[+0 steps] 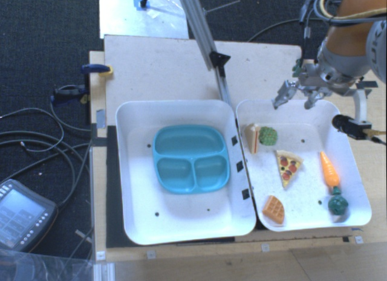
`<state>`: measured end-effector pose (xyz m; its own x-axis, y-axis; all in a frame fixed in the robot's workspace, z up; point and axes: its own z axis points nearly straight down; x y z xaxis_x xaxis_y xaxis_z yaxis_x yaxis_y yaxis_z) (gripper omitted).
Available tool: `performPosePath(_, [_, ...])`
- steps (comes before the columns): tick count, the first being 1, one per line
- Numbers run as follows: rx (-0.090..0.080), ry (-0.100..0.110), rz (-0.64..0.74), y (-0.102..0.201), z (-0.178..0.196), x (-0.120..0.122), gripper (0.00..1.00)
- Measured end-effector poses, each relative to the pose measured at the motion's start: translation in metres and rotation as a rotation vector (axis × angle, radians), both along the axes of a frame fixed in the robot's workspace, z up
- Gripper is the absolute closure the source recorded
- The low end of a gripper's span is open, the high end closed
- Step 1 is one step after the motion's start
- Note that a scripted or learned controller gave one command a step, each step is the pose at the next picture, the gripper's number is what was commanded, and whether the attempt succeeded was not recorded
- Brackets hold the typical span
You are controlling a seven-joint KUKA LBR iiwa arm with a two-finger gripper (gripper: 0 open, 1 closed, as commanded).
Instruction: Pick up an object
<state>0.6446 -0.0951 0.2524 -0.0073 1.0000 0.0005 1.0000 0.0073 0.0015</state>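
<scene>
My gripper (298, 96) hangs open above the far edge of the right bin (305, 133), with nothing between its fingers. Below it in that bin lie a sandwich wedge (253, 138) and a green broccoli floret (267, 135) near the left wall. A pizza slice (288, 167) sits in the middle and a waffle (273, 209) near the front. An orange carrot (329, 170) and a dark green vegetable (337, 204) lie along the right side.
The left bin (136, 153) holds a blue divided plate (191, 158). A slanted metal pole (199, 23) crosses the bench behind the bins. Cables and a clamp lie off the bench to the left.
</scene>
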Motion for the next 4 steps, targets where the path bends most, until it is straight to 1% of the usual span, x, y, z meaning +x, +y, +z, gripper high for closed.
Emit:
performPosePath(1, [0.000,0.000,0.000,0.000,0.000,0.000,0.00])
performPosePath(2, [0.000,0.005,-0.005,0.002,-0.062,-0.003,0.00])
performPosePath(3, [-0.001,0.004,-0.008,-0.005,-0.106,-0.004,0.00])
performPosePath(4, [0.000,0.005,-0.007,-0.005,-0.158,-0.005,0.00])
